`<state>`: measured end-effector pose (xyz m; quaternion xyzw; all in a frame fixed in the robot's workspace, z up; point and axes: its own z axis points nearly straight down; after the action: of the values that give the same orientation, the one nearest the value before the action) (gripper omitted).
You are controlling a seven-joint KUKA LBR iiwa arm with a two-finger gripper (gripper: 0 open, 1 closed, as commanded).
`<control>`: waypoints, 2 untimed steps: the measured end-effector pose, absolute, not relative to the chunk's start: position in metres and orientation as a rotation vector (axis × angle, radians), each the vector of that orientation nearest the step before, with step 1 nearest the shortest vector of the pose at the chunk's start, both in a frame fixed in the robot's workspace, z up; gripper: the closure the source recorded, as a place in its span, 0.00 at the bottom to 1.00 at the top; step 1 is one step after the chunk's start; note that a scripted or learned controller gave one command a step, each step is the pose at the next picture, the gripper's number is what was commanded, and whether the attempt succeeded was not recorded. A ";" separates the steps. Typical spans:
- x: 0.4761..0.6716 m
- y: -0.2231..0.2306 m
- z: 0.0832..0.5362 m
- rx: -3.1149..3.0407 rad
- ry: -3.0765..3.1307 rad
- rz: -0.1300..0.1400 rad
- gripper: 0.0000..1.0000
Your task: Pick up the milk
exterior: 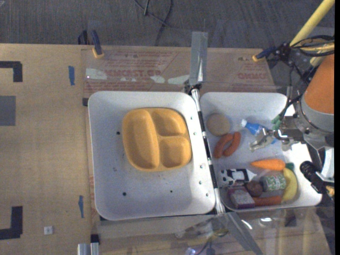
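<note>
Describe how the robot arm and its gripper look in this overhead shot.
The arm enters from the right: a rounded grey body with a broad orange band above the wrist. The gripper is silvery metal with slim fingers, carrying small green and blue parts near its base. Dark cables loop above the arm.

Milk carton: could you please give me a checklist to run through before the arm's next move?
1. Milk in view, by the right bin's left wall: ok.
2. Gripper over the milk: not ok; it sits higher in the view, beside the sausages.
3. Gripper carrying nothing: cannot tell.
4. Room around the milk: not ok; a purple pack lies close beside it.
</note>
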<state>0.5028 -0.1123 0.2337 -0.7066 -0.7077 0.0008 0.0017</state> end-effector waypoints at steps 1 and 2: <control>0.490 -0.106 0.118 -2.122 -2.332 -0.016 0.00; 0.500 -0.071 0.183 -2.401 -2.025 0.002 0.00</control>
<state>0.5003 -0.0709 0.1829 -0.7644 -0.6447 0.0007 0.0005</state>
